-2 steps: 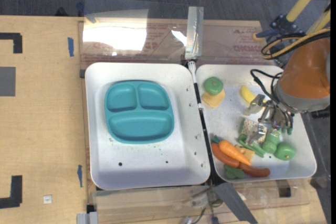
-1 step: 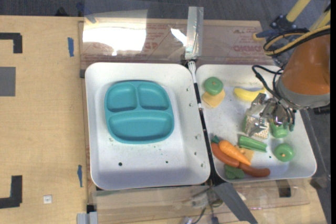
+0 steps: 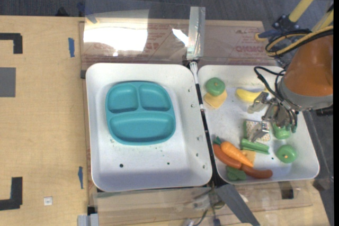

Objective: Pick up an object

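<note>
Nearest the camera, a toy carrot (image 3: 232, 153) and a red sausage (image 3: 258, 171) lie at the right bin's (image 3: 307, 140) front edge, a green apple (image 3: 286, 153) beside them. Above, the gripper (image 3: 267, 116) hangs over green toy pieces (image 3: 254, 137); whether its fingers are spread or pressed together cannot be told. A teal divided plate (image 3: 140, 113) sits in the left bin (image 3: 100, 135).

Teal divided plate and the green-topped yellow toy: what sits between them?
In the camera view, bare white floor of the left bin, then the raised seam where the two bins' rims meet, separate the teal divided plate from the green-topped yellow toy.
</note>
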Action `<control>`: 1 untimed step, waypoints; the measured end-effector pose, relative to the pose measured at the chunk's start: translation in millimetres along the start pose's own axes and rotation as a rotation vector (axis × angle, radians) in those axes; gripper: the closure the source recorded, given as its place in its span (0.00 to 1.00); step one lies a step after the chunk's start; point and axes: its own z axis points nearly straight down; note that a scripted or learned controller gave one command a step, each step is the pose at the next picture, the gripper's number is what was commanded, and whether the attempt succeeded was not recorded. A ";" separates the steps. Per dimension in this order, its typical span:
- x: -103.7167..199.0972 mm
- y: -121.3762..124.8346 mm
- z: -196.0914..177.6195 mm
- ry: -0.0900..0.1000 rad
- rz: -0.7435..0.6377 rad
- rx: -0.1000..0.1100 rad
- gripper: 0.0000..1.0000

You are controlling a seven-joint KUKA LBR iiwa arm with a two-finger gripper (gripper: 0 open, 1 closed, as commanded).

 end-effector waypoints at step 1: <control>-5.7 4.3 11.8 0.013 -0.136 -0.001 0.00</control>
